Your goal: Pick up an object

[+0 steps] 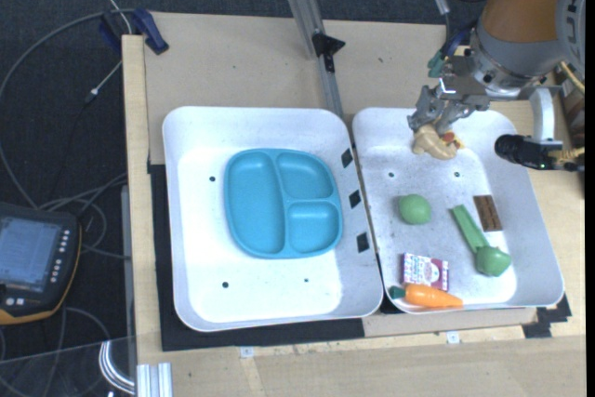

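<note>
Right bin [535, 228]: green scoop [478, 242] lengthwise, head-forward.

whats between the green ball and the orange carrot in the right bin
The small pink and white box lies between the green ball and the carrot, in the camera view.

Two white bins sit side by side: the left bin [186, 274] holds one blue divided plate [282, 202]. The right bin [530, 228] holds six items: one tan piece [433, 142] at twelve o'clock, one green ball [415, 208], one brown bar [487, 212], one green scoop [480, 244], one pink carton [424, 271] and one carrot [431, 297] (both near six o'clock).
</note>
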Motion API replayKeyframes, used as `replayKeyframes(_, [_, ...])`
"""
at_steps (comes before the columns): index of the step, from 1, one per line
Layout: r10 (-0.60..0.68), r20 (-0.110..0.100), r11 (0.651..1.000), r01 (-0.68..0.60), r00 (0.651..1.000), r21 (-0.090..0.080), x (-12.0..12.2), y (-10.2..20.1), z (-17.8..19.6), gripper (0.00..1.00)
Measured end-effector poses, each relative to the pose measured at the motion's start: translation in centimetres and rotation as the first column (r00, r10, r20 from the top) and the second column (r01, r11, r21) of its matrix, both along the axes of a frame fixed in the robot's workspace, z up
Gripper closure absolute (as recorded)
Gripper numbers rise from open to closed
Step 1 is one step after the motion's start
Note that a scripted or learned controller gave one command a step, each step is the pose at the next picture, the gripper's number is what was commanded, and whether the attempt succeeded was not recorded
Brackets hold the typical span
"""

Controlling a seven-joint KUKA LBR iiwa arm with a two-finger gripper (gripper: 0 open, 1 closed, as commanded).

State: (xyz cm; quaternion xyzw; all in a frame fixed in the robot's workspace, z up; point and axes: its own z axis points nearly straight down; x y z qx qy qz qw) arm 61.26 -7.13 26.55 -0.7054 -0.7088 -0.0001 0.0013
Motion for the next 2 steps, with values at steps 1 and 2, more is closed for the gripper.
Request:
replayKeyframes(1, [0.001, -0.002, 1.000, -0.001, 1.000, 0.000, -0.1, 5.7, -1.5, 1.00])
replayKeyframes(2, [0.000, -0.001, 1.000, 0.000, 1.000, 0.000, -0.7, 10.1, -2.0, 1.00])
